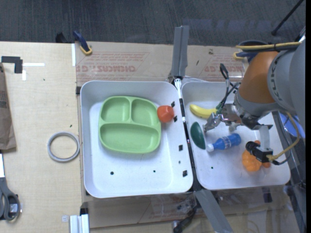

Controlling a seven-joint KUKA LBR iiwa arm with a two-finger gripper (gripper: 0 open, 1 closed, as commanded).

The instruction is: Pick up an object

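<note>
Gripper (pixel 214 122): you cannot tell its opening; nothing visibly held.
Banana (pixel 202 111): touching, just up-left of your gripper.
Blue bottle (pixel 224 142): just below, lying left-right.

I see the right bin (pixel 272 178) crowded: a banana (pixel 201 111), a dark green piece (pixel 197 134), a blue bottle (pixel 224 142) and an orange object (pixel 251 162) leave bare floor only along its near edge. The left bin (pixel 131 178) offers open floor nearer than the green tray (pixel 130 124).

In the right bin (pixel 214 176) lie a yellow banana (pixel 201 111), a dark green oval piece (pixel 197 134), a blue bottle (pixel 224 142) on its side, and an orange object (pixel 251 162).
</note>
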